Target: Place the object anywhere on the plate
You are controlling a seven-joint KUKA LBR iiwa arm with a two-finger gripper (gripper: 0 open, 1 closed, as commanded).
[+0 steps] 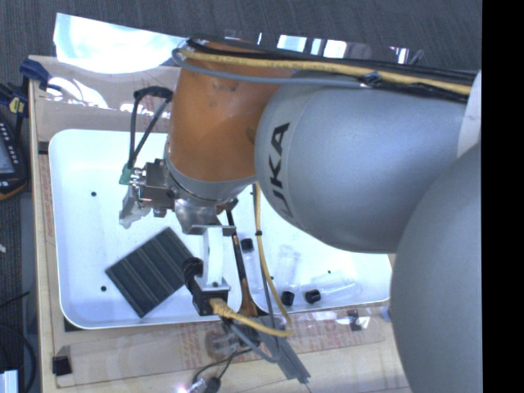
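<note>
table [123, 350] | dark ribbed plate [151, 270] tilted, at 7 o'clock in left bin [70, 219] | clear tubes [323, 289] in right bin at 5 o'clock | claw [131, 211] above the plate, at its 11 o'clock, state cannot be told | arm [327, 162] overhead

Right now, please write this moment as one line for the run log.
arm: over left bin | gripper: fingers unclear | dark ribbed plate: left bin, bare | placement: not seen

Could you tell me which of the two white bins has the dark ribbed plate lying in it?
The left bin holds the dark ribbed plate. The right bin has small clear, black-capped items instead.
</note>
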